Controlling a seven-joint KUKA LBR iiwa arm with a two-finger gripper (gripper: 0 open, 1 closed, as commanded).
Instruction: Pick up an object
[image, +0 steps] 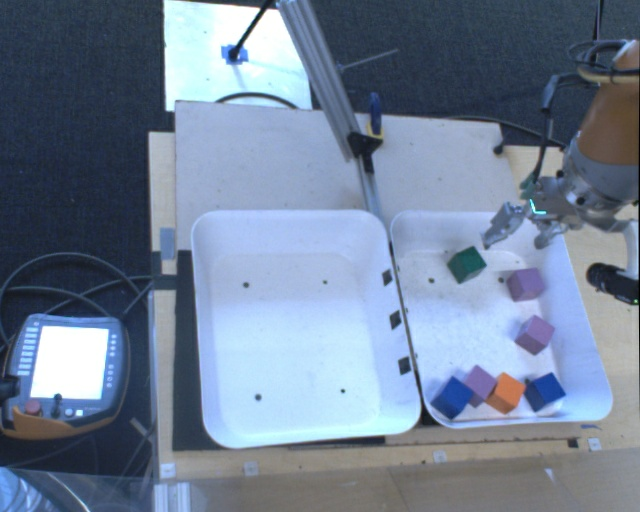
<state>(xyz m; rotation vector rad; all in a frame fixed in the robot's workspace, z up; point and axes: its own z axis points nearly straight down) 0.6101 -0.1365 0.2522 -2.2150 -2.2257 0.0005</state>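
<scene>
The right bin (420, 300) holds several small blocks. A green block (466, 265) lies near its far edge. Two purple blocks (525, 284) (535, 334) sit along the right side. At the near edge a blue block (452, 396), a purple block (481, 383), an orange block (506, 392) and another blue block (545, 391) cluster together. My gripper (522, 228) hangs over the bin's far right corner, above and to the right of the green block. Its two fingers (500, 224) stand apart with nothing between them.
The left bin (290, 330) lies beside the right one, with a divider of black clips (396, 320) between them. A slanted metal pole (330, 85) crosses the board behind the bins. A teach pendant (65, 375) rests at the far left.
</scene>
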